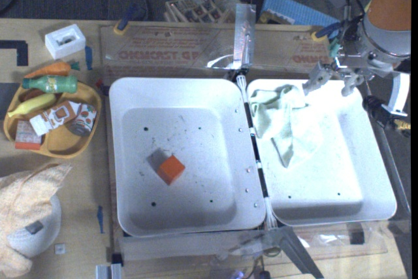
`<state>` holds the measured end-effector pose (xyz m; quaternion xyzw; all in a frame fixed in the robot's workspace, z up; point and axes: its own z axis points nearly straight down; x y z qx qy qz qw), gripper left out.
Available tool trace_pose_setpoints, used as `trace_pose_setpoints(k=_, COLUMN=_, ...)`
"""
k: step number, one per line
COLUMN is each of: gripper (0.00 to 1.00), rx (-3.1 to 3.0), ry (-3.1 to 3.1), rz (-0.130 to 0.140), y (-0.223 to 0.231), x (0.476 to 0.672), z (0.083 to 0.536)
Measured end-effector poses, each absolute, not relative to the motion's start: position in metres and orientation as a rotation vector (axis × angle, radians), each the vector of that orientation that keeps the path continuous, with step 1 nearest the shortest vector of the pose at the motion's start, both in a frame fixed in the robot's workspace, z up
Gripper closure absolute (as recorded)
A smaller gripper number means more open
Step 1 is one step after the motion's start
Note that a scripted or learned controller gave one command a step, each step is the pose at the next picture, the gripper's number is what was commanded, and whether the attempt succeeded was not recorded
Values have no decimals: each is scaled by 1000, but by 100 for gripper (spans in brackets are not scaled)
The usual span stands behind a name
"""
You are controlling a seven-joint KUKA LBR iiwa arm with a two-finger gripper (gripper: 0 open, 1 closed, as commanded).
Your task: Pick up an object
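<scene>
Nothing is picked yet: the two-finger jaws [332,82] hang released over the right white bin [366,206], near the crumpled pale-green cloth [281,117]; a small orange block [172,169] waits in the left bin [130,108].

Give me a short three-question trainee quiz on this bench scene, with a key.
1. True or false: the orange block lies in the right bin.
2. What lies in the right bin? A) a pale green cloth B) a bottle C) a sponge
3. Fill in: the gripper hangs over the right bin's ____ edge.

Key: 1 false, it lies in the left bin; 2 A; 3 far.
</scene>
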<state>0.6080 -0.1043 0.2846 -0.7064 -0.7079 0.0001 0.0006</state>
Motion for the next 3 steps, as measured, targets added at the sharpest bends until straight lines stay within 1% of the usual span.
trace_pose_setpoints(k=1, gripper=0, rx=-2197, ry=-2245, rz=0, y=-100, x=643, z=116)
trace_pose_setpoints(k=2, gripper=0, rx=-2172, ry=-2275, rz=-1, y=-179, x=635, z=190)
trace_pose_setpoints(k=3, gripper=0, rx=-2276, ry=-2166, rz=0, y=-114, x=599, z=98)
